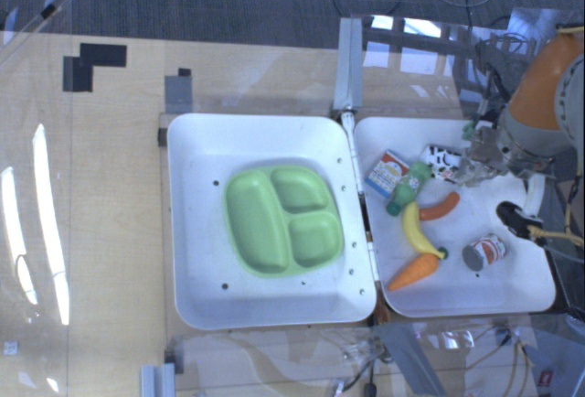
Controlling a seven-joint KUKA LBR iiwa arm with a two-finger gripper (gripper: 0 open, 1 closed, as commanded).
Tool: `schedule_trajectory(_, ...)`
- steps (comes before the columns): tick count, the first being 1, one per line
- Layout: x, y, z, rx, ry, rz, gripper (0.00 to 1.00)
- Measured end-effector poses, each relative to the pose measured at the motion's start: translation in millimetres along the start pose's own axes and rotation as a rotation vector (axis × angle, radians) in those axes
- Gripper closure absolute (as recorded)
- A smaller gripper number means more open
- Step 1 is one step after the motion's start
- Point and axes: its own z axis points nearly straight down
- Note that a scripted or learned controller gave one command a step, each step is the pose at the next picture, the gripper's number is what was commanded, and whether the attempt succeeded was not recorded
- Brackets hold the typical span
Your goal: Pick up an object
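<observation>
The right bin [530, 295] holds several small things. A black-and-white cow-patterned object [441, 161] lies at the back. Left of it are a blue, orange and white carton [386, 174] and a green bottle [408, 189]. A red-orange sausage shape [440, 206], a yellow banana [418, 230], an orange carrot [414, 270] and a small can [484, 252] lie toward the front. My gripper [472, 168] hangs low at the cow-patterned object's right end, close to it or touching it. The grey arm with its orange band [539, 84] comes in from the right.
The left bin [192, 203] holds a green divided plate [283, 219]. A metal divider [347, 66] stands between the bins at the back. Cables loop on the dark floor behind. The pale bench stretches out to the left.
</observation>
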Motion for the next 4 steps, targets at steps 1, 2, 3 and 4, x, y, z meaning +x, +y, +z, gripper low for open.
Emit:
schedule_trajectory(1, 0, 0, 0, 0.000, 0.000, -0.001, 0.00)
schedule_trajectory(2, 12, -38, 20, 0.006, 0.000, 0.041, 0.00)
schedule_trajectory(3, 14, -35, 9, 0.001, 0.003, 0.039, 1.00)
schedule_trajectory(4, 17, -15, -118, 0.009, -0.002, 0.249, 1.00)
